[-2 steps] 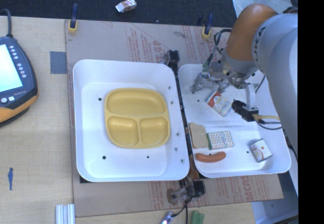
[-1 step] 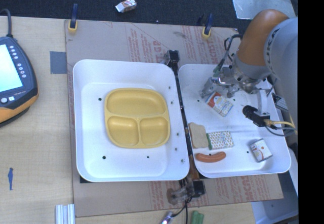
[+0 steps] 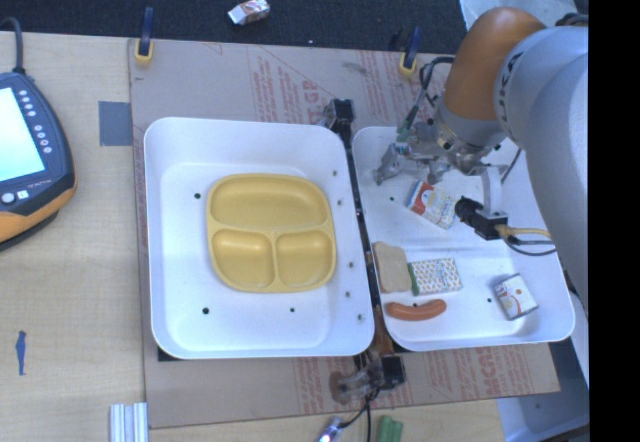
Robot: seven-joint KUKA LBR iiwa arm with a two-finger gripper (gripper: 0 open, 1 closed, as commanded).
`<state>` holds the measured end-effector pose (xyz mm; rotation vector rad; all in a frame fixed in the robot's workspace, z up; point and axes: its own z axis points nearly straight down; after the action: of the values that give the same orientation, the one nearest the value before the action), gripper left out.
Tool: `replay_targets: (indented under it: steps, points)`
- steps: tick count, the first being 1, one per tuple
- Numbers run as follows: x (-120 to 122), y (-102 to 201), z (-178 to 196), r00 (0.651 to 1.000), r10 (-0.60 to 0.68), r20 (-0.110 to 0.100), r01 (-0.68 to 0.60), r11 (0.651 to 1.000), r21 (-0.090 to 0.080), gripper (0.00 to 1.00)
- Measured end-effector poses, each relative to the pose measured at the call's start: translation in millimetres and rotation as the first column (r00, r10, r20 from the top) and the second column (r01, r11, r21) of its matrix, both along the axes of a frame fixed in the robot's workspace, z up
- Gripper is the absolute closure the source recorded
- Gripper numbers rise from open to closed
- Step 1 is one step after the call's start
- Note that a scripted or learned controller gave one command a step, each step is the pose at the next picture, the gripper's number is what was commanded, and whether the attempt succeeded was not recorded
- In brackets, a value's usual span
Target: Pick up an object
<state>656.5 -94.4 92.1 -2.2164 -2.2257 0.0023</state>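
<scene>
Nothing lifted yet. My hand (image 3: pixel 432 162) hangs over the right bin's (image 3: pixel 548 330) far end, grip state unclear. Small carton (image 3: pixel 432 205) lies just beneath it; the pick is still to do.

Yellow tray (image 3: pixel 269 230), white bins (image 3: pixel 165 230)

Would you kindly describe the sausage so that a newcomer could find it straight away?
Start at the right-hand white bin, the one the arm reaches over. Along its near edge lies the sausage, just below the green-dotted packet. It is the sole long, thin, reddish-orange item there; its neighbours are flat or boxy.
</scene>
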Motion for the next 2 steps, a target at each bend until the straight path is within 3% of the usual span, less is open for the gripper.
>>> replay_targets:
  steps: [1,2]
  points:
    - [-20,-26,0,1.000,-0.002,-0.002,0.002,1.000,0.000,0.00]
    - [-2,-15,0,1.000,-0.001,0.000,0.001,1.000,0.001,0.00]
